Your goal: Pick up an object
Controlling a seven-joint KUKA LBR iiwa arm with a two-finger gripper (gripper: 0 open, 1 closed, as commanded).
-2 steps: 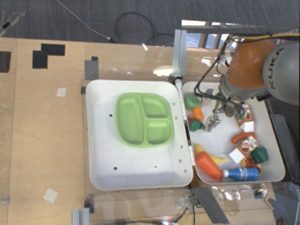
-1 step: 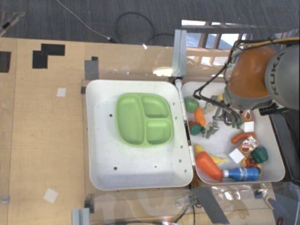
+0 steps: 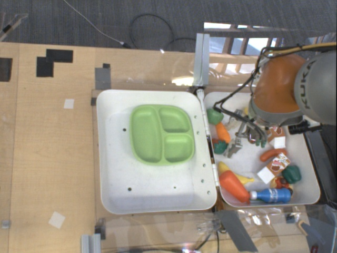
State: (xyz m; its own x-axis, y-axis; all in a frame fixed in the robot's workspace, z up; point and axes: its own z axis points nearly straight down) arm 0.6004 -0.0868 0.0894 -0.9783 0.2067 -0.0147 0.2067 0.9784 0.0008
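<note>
The right white bin [image 3: 314, 186] holds several toy foods. A light green piece [image 3: 214, 116], an orange carrot [image 3: 223, 133] and a dark green piece [image 3: 219, 147] lie along its left wall. A red sausage [image 3: 274, 154], a small orange box [image 3: 279, 164] and white blocks [image 3: 265, 175] lie to the right. My gripper [image 3: 246, 141] hangs over the bin's middle, open, with nothing between its fingers. It sits just right of the carrot and the dark green piece.
A yellow banana [image 3: 235, 172], a large orange-red vegetable [image 3: 234, 187], a blue bottle [image 3: 271, 195] and a dark green pepper [image 3: 292, 174] lie along the right bin's front. The left bin [image 3: 116, 188] holds a green divided plate [image 3: 160, 134]. The arm's orange band [image 3: 276, 83] overhangs the right bin's back.
</note>
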